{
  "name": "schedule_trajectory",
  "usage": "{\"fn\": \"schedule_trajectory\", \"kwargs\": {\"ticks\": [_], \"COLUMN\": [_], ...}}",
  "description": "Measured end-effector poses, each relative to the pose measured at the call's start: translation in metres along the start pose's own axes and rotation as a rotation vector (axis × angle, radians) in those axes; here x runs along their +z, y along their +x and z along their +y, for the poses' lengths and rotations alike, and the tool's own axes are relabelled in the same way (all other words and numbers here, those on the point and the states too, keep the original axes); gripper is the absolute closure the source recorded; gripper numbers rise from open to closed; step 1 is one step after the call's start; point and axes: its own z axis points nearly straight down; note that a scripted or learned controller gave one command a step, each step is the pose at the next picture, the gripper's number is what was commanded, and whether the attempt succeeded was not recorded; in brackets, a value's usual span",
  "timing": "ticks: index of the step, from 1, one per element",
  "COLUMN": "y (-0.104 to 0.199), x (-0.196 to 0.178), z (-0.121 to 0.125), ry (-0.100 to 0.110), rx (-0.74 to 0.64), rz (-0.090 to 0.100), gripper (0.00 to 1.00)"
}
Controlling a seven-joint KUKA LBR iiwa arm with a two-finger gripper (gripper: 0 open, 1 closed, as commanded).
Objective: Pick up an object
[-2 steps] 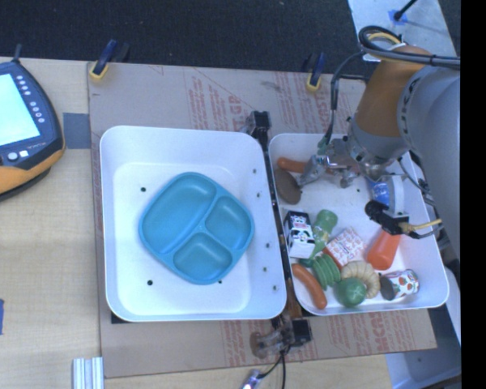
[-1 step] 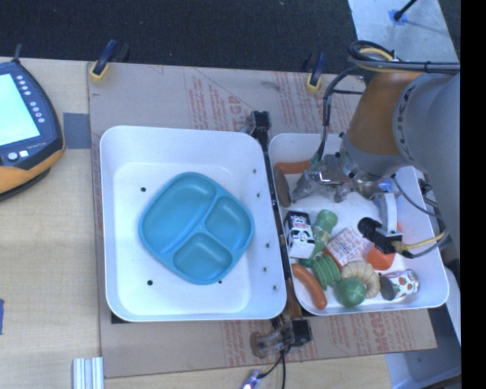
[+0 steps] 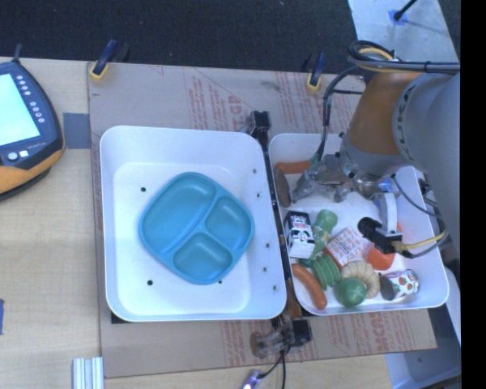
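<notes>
Heap of toy food [image 3: 340, 262], possibly plastic, in the right bin [image 3: 437, 294].

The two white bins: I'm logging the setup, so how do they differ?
The left bin holds one thing, a blue divided plate; the right bin holds a pile of small toy foods. The arm hangs over the right bin, not the left. Both are shallow, white and side by side.

Arm [image 3: 397, 128] hides the right bin's [image 3: 437, 294] upper part; handheld screen [image 3: 12, 132] cropped at the left frame edge.
</notes>
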Motion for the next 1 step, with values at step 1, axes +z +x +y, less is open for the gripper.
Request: {"fn": "schedule_trajectory", "kwargs": {"ticks": [1], "y": [0.0007], "x": [-0.0004], "z": [0.0222], "ry": [-0.002], "rx": [0.001], "rz": [0.001], "gripper": [0.0]}}
